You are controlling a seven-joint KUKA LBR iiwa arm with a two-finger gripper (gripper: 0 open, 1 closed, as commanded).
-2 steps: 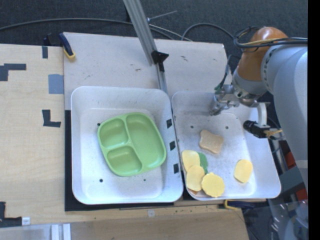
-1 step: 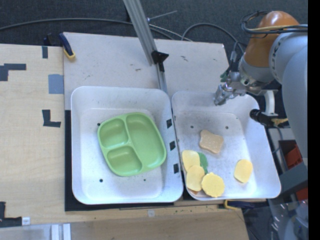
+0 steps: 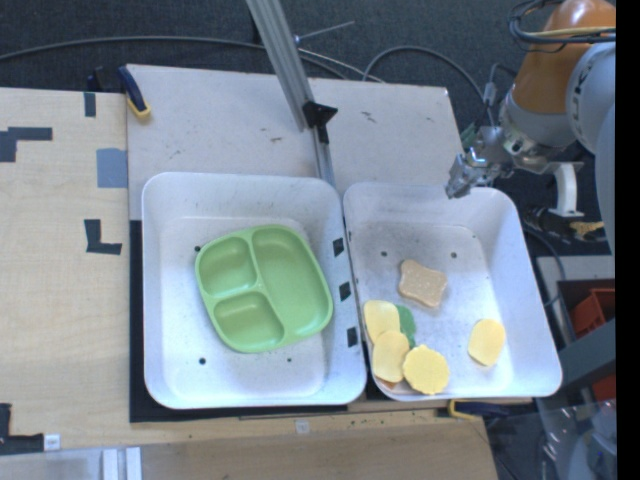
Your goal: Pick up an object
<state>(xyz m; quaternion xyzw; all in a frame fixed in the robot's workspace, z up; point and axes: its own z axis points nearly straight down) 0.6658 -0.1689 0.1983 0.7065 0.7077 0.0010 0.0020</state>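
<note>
1. Your nearest candidate is the tan bread-shaped slice (image 3: 422, 285), lying flat on the floor of the right bin (image 3: 530, 268), below and a little to the left of the gripper (image 3: 463, 183) as the camera sees it. It lies alone, well apart from the other pieces, so I judge it the easiest pick.
2. Farther from the gripper, along the bin's near wall, three yellow discs (image 3: 400, 348) overlap one another with a green piece (image 3: 406, 320) tucked between them; they look harder to separate. A single yellow disc (image 3: 487, 342) lies alone, below the gripper and slightly to its right.
3. The gripper sits at the far rim of the right bin, above the corner, with nothing between its tips. Whether it is spread wide or closed narrow, you cannot tell; the tip is too small and blurred.
4. To do the step well, bring the gripper over the slice's centre, line the closing direction across its narrower span, descend until the tips reach the bin floor, then close. The pieces are thin and flat, so a shallow descent will likely miss.
5. The left bin (image 3: 160, 298), well away to the gripper's left, holds a green divided plate (image 3: 264, 288); its broad flat shape looks poor for a pinch.
6. No brand, label or writing is readable on the pieces, the bins or the table (image 3: 60, 218).
</note>
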